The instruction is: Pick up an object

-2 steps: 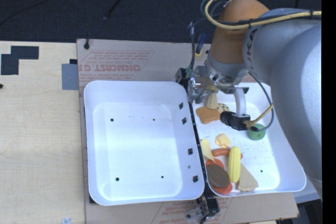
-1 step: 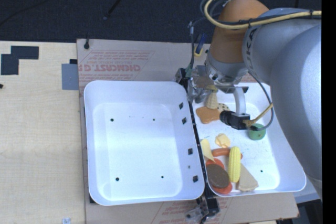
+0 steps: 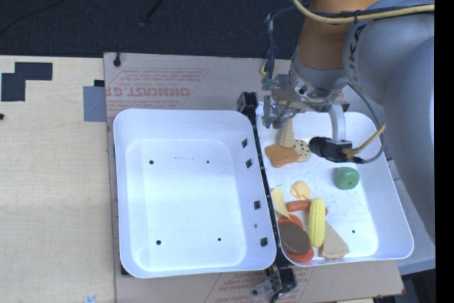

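1. Gripper (image 3: 285,112) over the right bin's (image 3: 397,223) 11 o'clock corner; jaw state cannot be told.
2. Tan cone (image 3: 286,133) just below it, above an orange piece (image 3: 281,155).
3. Green ball (image 3: 347,177) at 3 o'clock of the piece.

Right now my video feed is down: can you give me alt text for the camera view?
The gripper hangs over the far end of the right bin, just above a tan cone-shaped toy and an orange piece. A green ball lies nearer the arm, and a corn cob sits among toy food at the bin's near end beside the left bin.
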Controlling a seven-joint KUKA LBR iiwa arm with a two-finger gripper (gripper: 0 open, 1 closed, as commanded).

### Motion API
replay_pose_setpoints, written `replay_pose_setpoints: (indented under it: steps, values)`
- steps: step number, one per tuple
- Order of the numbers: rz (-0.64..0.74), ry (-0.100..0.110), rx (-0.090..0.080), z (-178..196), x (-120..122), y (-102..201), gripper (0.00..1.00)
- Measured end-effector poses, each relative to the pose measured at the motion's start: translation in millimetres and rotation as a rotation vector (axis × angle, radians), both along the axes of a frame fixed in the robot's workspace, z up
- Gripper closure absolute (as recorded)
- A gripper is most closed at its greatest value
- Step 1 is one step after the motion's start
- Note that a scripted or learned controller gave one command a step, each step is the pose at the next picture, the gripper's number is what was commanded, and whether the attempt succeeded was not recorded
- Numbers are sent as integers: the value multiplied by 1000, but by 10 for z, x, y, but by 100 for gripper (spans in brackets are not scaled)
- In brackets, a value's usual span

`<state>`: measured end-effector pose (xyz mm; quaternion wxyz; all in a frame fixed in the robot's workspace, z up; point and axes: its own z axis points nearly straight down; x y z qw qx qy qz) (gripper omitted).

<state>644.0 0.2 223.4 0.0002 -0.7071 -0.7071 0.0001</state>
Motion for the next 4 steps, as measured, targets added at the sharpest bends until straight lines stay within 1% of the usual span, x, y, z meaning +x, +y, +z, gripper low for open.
replay_pose_setpoints:
  steps: [1, 2, 3, 4]
  values:
    - [2, -1, 1, 487, -2, 279, 100]
    - [7, -16, 3, 2020, 8, 943, 100]
    - [8, -11, 5, 3233, -270, 1515, 100]
    - [-3, 5, -2, 3134, -188, 992, 100]
